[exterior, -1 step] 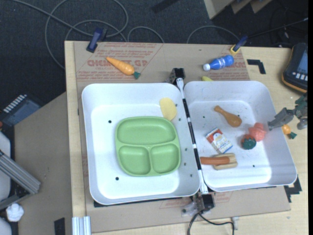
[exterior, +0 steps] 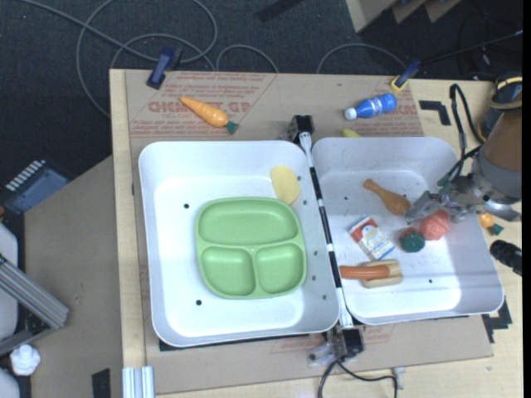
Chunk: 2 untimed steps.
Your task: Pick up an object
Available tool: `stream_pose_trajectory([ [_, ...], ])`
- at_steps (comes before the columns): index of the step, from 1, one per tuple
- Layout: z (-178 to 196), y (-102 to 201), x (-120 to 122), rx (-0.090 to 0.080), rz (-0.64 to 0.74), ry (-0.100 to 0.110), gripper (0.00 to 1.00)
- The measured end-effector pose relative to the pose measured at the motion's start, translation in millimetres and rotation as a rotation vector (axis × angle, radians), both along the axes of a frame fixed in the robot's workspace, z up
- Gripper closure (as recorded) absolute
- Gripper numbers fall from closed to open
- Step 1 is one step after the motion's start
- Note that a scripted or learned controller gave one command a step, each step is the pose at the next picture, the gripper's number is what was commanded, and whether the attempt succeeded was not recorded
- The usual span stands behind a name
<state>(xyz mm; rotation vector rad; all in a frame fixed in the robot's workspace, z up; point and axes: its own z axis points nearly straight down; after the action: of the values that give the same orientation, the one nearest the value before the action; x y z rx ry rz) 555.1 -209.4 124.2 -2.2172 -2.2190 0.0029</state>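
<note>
My gripper (exterior: 437, 208) hangs low over the right side of the right bin (exterior: 431, 301), reaching in from the right. Just under it lies a pinkish-red toy (exterior: 436, 225), with a dark green round piece (exterior: 412, 241) at that toy's lower left. I cannot make out whether the gripper touches the red toy. Further left in the same bin lie a brown wooden piece (exterior: 387, 196), a white and red packet (exterior: 371, 237) and a toy hot dog (exterior: 370, 272).
The left bin (exterior: 166, 222) holds a green divided plate (exterior: 249, 246) and a pale yellow toy (exterior: 285, 184). On the bench behind the bins lie a toy carrot (exterior: 207, 112) and a blue bottle (exterior: 373, 106). Cables run along the right edge.
</note>
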Motion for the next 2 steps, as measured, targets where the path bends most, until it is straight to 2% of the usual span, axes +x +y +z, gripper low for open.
stream_pose_trajectory([
  [1,-41,21,-21,0.0,-0.001,-0.001,0.0],
  [2,-30,20,-20,-0.003,-0.002,-0.006,1.0],
])
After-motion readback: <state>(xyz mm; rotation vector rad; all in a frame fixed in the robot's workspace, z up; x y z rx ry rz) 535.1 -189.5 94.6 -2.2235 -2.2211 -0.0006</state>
